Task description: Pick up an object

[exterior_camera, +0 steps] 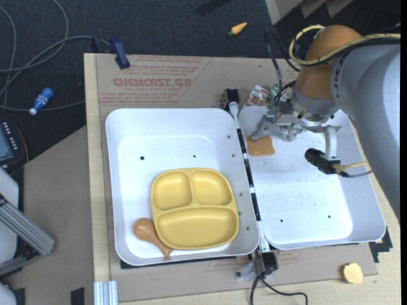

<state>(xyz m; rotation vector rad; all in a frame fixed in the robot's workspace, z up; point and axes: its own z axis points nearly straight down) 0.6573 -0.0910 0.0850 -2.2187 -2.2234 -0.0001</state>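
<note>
Camera view: gripper [280, 131] low over right bin [305, 221], near its far left corner, just beside tan flat piece [260, 147] lying on bin floor. Gripper state: cannot tell. Yellow divided tray [193, 207] in left bin [127, 138], orange drumstick toy [150, 232] touching tray's near left edge.

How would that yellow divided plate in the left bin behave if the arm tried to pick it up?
The yellow divided plate looks like moulded plastic, so probably stiff and light. It lies flat and wide, so unlikely to roll or tip. Its smooth, rounded rim may slip from a pincer, and pushing would likely slide it across the left bin.
</note>
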